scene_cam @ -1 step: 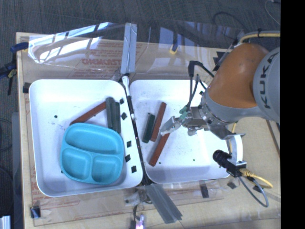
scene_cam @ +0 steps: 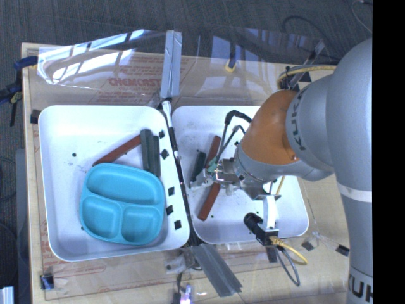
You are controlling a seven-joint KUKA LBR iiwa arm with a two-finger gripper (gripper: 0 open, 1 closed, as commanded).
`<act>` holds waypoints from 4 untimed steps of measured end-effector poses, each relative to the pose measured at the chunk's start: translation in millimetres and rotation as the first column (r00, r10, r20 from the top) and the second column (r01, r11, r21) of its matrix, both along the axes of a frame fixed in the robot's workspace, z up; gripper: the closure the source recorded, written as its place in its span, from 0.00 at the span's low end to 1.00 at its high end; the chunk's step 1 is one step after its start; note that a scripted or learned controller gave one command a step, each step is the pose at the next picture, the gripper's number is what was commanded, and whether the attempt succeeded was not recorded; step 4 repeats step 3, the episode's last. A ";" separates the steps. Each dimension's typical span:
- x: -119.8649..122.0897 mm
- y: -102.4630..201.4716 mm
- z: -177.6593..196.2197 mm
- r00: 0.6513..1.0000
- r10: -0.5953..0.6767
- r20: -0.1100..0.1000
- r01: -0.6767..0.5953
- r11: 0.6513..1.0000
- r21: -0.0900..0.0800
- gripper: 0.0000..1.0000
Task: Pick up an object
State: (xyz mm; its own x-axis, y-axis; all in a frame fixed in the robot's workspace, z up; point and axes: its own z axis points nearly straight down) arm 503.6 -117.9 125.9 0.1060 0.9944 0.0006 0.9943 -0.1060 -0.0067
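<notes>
- Reach step, as judged: pincer (scene_cam: pixel 212 173) low in right bin (scene_cam: pixel 291 223), over brown stick (scene_cam: pixel 211 192).
- Pincer state impossible to tell.
- Next, likely: centred close on stick, then straight lift.
- Left bin (scene_cam: pixel 57 170): blue tray (scene_cam: pixel 123 202).

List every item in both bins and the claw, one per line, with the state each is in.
Blue divided tray: lying flat, open side up, left bin.
Brown stick: lying slanted, left bin, lower end beside the tray.
Dark grey bar: lying near the divider, left bin.
Long brown stick: lying slanted, right bin.
Claw: low in the right bin at the long stick; grip unclear.
</notes>
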 end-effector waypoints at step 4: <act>25.1 63.6 136.5 0.991 -0.131 0.005 0.131 0.991 -0.001 1.00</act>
